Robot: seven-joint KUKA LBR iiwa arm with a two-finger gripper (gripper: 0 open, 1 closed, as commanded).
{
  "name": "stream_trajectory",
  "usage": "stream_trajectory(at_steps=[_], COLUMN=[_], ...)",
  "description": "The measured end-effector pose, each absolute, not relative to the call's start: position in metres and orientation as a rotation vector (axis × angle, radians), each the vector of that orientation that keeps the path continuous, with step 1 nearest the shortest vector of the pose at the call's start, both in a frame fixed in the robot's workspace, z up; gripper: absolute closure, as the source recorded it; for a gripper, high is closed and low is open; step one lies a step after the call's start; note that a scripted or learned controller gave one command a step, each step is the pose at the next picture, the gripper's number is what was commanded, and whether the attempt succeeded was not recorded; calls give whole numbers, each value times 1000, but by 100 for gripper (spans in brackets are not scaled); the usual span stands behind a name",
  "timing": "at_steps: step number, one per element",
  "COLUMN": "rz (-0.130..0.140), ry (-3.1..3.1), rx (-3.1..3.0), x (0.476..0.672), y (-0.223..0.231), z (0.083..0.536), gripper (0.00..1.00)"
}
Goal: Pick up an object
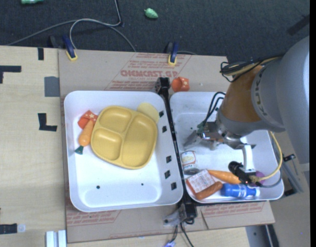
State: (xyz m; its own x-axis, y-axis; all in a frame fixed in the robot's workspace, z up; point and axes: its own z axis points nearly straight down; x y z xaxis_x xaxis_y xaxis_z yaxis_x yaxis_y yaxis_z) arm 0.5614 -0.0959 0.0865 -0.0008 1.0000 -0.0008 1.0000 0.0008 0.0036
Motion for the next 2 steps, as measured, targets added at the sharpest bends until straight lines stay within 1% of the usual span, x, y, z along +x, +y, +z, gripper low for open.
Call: stream_trajectory(at_steps=[1,2], rz=[2,-3], ry=[2224,2223], rx=[2218,2221], x=[588,583], y=[-41,-55], z=[185,184], gripper=[0,0])
